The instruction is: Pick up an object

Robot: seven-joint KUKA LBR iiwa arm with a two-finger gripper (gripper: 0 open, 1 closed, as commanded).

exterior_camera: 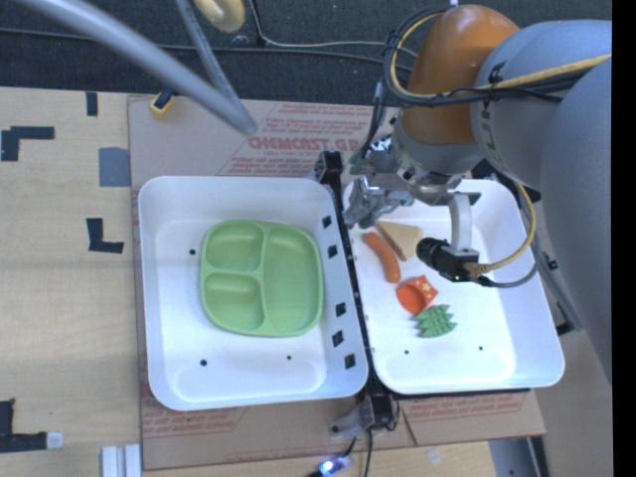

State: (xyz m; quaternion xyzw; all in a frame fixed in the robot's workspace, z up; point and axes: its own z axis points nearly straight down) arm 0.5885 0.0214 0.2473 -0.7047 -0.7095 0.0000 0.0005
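In the right bin (pixel 517 361) a smooth orange sausage-shaped piece (pixel 383 256) lies with its long axis slanting from far-left to near-right, a pale tan wedge (pixel 402 236) touching its far end, and a glossy red chunk (pixel 416 293) and a spiky green leafy piece (pixel 435 320) lie just nearer. The end effector (pixel 376 205) hangs over the far-left corner of that bin, right above the sausage's far end, though the wrist and cables hide it and I cannot tell how it stands. The left bin (pixel 164 266) holds a matte green plate (pixel 262 276) with three compartments.
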